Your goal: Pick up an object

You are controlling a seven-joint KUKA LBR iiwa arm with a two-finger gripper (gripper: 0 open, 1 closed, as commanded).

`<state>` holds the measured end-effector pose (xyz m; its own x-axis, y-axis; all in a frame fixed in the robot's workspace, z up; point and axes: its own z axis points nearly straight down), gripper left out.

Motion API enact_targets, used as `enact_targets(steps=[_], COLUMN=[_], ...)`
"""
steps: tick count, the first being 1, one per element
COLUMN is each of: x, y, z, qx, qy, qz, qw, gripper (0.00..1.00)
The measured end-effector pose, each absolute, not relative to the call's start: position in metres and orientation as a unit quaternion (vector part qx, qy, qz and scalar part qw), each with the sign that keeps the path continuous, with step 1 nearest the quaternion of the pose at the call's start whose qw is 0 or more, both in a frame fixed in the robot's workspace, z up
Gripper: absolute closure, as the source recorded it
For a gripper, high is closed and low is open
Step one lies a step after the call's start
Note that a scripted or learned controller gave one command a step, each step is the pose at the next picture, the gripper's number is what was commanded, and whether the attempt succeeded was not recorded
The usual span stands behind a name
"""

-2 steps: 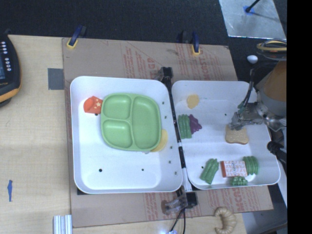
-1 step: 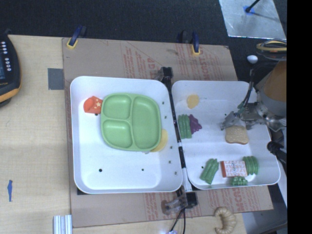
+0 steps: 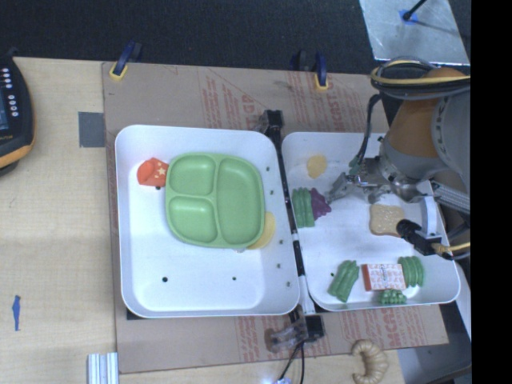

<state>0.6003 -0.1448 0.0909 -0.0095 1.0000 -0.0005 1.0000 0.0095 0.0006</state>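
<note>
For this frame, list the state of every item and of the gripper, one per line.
green divided plate: upright in left bin, resting over a yellow item
red piece: lying beside the plate
purple toy: lying in right bin, against a green ribbed piece
bread slice: lying flat, ungrasped
red-and-white packet: lying flat
gripper: low above right bin, nothing seen between its fingers
</note>
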Motion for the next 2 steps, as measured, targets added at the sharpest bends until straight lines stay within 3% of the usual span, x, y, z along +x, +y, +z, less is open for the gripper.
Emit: enact_targets(steps=[1,2], x=[0.660,0.576], y=[-0.215,-0.190], z=[0.136,0.174], qx=[0.706,0.707], qy=[0.709,0.707], qz=[0.0007,-0.0025], qw=[0.005,-0.004], gripper=[0.00,0.00])
